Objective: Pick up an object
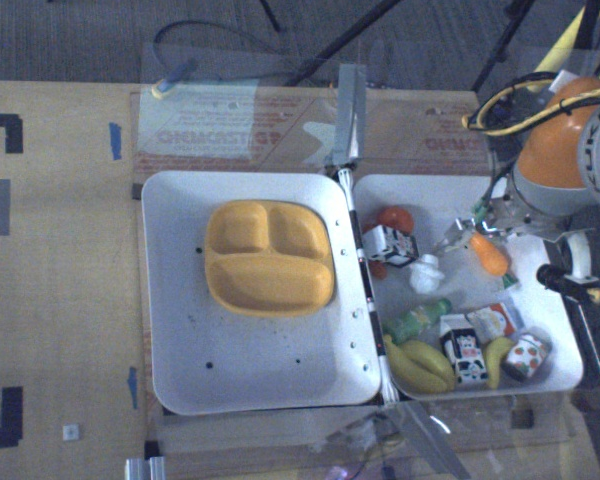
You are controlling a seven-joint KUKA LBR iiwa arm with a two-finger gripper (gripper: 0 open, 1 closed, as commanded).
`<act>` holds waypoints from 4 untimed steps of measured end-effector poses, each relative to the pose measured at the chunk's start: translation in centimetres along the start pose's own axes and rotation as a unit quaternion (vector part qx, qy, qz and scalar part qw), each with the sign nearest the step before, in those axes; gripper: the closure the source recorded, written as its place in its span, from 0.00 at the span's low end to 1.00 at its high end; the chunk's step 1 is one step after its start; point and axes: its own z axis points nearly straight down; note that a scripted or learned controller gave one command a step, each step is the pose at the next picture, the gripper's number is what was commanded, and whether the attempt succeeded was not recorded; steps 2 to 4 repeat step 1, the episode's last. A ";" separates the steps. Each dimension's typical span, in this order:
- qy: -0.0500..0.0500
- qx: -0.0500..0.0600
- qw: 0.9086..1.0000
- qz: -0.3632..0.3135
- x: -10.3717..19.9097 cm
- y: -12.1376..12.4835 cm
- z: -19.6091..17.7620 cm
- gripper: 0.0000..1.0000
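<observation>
Camera view, from above at a slant: we find the gripper (477,230) low over the upper right part of the right bin (570,363), hanging from the grey wrist under the orange band of the arm (565,158). Whether it is spread or pressed together we cannot tell — the metal parts blur into the bin floor. Nothing can be seen between them, so we record no hold.

Just beside the tip lies a small orange carrot-like toy (491,256), slanting down and to the right. We judge this the likely target, since it is the nearest thing and has open floor around it.

Further out in the same bin: a crumpled white piece (426,273) near the middle, a black-and-white box (391,245) against the dividing wall, a red tomato-like ball (395,218) behind it. Along the near wall things crowd together — a green item (417,321), two bananas (420,363), a second black-and-white box (464,353), a spotted rounded piece (526,356). They touch or overlap, so a pick there looks harder.

The left bin (170,298) holds a yellow divided plate (270,256), well apart from the arm, sitting flat near the middle.

The task is not yet done, in our judgement; the approach stage seems in hand.
</observation>
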 end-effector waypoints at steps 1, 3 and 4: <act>-0.001 -0.002 1.000 0.001 -0.1 0.1 -1.1 1.00; -0.001 -0.002 1.000 0.001 -0.1 0.1 -1.1 1.00; -0.001 -0.002 1.000 0.001 -0.1 0.1 -1.1 1.00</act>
